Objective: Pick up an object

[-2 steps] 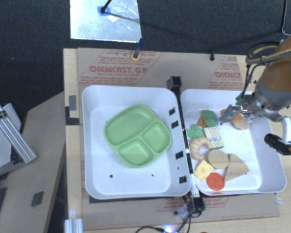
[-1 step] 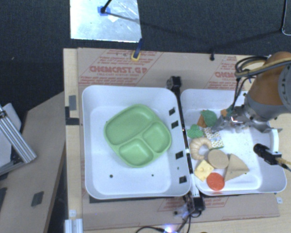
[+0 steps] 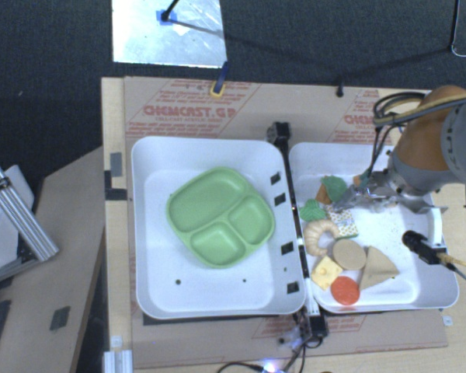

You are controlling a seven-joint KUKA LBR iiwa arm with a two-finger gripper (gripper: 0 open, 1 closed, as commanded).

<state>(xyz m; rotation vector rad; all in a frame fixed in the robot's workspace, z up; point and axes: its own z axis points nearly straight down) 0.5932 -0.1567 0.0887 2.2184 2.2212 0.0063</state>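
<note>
The right bin (image 3: 419,290) holds several toy food pieces. Among them are a green leafy piece (image 3: 333,186), an orange piece (image 3: 312,210), a checkered square (image 3: 344,224), a pale curled pastry (image 3: 318,236), a tan round slice (image 3: 348,253), a tan wedge (image 3: 379,264), a yellow cheese block (image 3: 325,272) and a red disc (image 3: 345,290). My gripper (image 3: 349,198) reaches in from the right and sits low over the bin's upper left part. Its tip is just right of the green piece and above the checkered square. Nothing is visibly held.
The left bin (image 3: 151,278) holds a green divided plate (image 3: 220,216). A black-clipped divider (image 3: 290,208) separates the bins. The arm's grey and orange body (image 3: 431,142) overhangs the right bin's far right corner. A shiny sheet (image 3: 169,22) lies beyond the bench.
</note>
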